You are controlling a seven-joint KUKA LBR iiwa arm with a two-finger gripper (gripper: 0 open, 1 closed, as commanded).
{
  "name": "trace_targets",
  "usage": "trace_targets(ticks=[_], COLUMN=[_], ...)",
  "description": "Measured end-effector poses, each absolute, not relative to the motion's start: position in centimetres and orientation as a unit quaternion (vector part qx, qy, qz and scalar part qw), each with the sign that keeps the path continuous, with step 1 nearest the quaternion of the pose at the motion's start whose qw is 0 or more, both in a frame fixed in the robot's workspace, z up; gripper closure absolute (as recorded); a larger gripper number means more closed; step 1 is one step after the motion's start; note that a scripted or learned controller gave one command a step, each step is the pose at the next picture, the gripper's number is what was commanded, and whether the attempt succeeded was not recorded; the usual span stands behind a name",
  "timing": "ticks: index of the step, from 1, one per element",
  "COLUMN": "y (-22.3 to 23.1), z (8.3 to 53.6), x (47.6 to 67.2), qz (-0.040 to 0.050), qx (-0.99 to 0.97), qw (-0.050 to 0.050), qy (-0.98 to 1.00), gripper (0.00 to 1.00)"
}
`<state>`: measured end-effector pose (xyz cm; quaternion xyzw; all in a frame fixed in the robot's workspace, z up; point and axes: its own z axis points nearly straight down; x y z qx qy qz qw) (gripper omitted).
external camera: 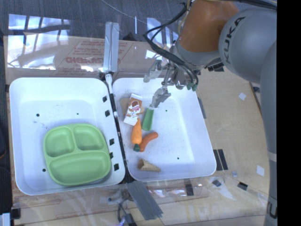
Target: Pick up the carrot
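We see the carrot (137, 132) lying near the centre of the frame in the right bin (188, 140), its long axis nearly vertical, just below and left of the end effector (159, 98), whose grip state we cannot tell.

Grey KUKA arm (249, 36) — orange band, black cables

bins (28, 102): smooth white plastic, slightly glossy
divided plate (76, 153): matt green plastic
carrot (136, 132): smooth orange plastic
arm (244, 36): satin grey shell, glossy orange band
gripper (160, 97): bare metal
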<state>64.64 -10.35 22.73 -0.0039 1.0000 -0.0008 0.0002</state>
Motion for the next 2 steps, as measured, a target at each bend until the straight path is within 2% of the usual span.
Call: trace_targets(ticks=[1, 2], y=[-11.0, -9.7], z=[13.3, 12.2], x=[65.6, 65.7], qz=[0.0001, -0.0051], qx=[0.055, -0.124], qw=[-0.002, 0.015], qy=[0.998, 0.992], gripper=[0.00, 0.00])
